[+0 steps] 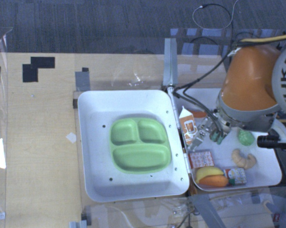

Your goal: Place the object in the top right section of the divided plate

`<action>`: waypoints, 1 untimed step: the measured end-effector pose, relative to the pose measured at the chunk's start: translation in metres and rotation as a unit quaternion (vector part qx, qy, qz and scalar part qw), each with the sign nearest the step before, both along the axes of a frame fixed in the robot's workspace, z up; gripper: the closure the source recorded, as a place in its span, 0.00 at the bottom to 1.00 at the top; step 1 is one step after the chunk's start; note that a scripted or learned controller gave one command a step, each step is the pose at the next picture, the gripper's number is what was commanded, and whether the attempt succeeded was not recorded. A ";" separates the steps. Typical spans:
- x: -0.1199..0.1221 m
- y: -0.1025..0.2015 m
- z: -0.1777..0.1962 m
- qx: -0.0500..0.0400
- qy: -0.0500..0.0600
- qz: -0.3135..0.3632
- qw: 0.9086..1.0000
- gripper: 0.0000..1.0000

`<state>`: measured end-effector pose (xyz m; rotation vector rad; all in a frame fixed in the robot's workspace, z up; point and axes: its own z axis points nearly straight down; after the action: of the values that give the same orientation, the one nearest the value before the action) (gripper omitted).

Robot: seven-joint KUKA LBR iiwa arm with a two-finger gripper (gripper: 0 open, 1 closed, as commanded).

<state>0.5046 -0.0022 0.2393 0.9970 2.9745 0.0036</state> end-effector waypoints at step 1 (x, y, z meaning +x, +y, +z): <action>0.070 0.064 -0.055 0.000 0.000 0.032 0.999 1.00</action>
<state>0.5745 0.0615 0.1844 0.9023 3.0055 0.0036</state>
